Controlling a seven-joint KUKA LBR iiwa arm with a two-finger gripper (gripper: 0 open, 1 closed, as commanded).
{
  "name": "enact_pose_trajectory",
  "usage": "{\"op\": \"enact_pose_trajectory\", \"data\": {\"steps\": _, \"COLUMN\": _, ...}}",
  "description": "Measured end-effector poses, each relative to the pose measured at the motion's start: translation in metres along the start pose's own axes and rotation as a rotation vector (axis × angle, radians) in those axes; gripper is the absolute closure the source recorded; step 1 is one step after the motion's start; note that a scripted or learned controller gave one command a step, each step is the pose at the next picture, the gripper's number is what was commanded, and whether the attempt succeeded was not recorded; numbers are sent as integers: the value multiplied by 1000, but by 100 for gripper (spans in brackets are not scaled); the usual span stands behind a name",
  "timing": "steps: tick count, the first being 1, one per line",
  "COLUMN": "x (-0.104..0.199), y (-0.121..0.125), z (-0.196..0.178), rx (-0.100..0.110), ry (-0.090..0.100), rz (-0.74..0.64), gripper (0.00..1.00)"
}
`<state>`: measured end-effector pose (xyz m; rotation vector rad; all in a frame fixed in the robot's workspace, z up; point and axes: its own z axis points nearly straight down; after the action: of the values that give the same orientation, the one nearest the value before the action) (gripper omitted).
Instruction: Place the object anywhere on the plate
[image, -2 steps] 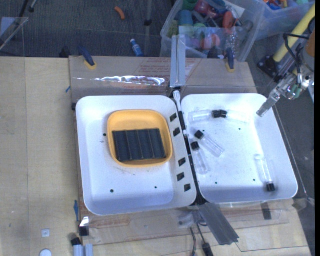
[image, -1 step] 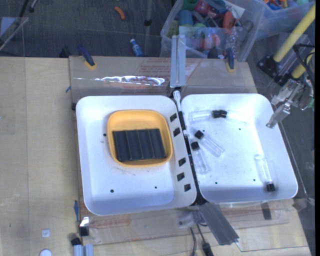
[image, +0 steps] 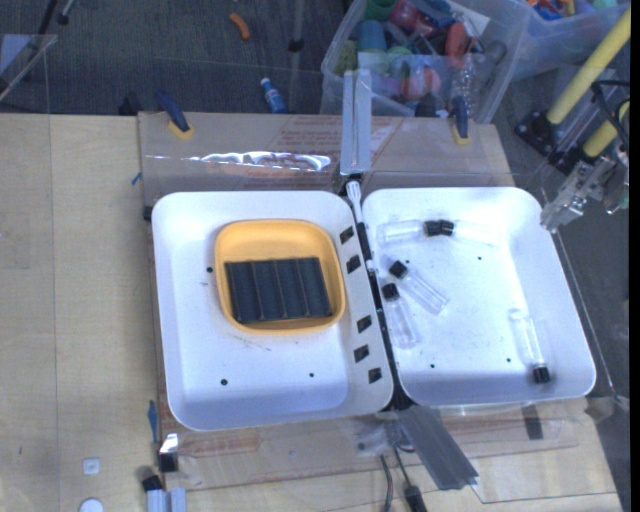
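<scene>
Those clear vials (image: 421, 293) look light, slick and roll-prone, best pinched mid-barrel; the gripper (image: 572, 203) hangs off right, its state I cannot tell.

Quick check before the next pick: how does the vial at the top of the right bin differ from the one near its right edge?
The top vial lies roughly sideways across the right bin, with its black cap toward the right. The right-edge vial lies nearly lengthwise, with its cap at the lower end, close to the bin's corner. The top vial has other vials nearby; the right-edge vial lies alone. Both are clear with black caps.
</scene>
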<state>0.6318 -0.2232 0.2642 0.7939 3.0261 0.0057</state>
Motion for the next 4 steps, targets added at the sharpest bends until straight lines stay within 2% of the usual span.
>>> {"op": "enact_pose_trajectory", "data": {"steps": 1, "x": -22, "y": 15, "z": -36, "rx": 2, "ry": 2, "rz": -226, "gripper": 100}}
{"op": "enact_pose_trajectory", "data": {"steps": 2, "x": -26, "y": 17, "z": -67, "rx": 2, "ry": 2, "rz": -437, "gripper": 100}}
{"op": "enact_pose_trajectory", "data": {"steps": 3, "x": -26, "y": 17, "z": -67, "rx": 1, "ry": 2, "rz": -437, "gripper": 0}}
{"op": "enact_pose_trajectory", "data": {"steps": 4, "x": -1, "y": 1, "z": -48, "rx": 0, "ry": 8, "rz": -734, "gripper": 0}}
